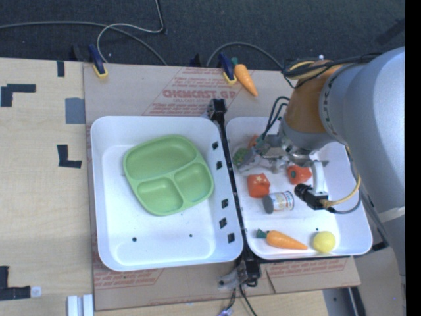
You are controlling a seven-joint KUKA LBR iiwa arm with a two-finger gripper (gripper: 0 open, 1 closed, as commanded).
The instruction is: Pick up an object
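My gripper [268, 153] hangs low over the upper left part of the right bin [348, 176], beneath the orange-banded wrist. A small green item [241, 155] lies just left of it and a red tomato-like piece [299, 173] just to its right. Below it lie an orange-red block [258, 185] and a small jar [279, 202] on its side. Along the bin's front edge rest a carrot [285, 240] and a yellow lemon [323, 241]. The arm's body hides the bin's right part.
The left bin [105, 196] holds a green divided plate [169, 174]. A second carrot [245, 79] lies outside the bins on the cardboard at the back, near a blue clamp. A black divider strip runs between the bins.
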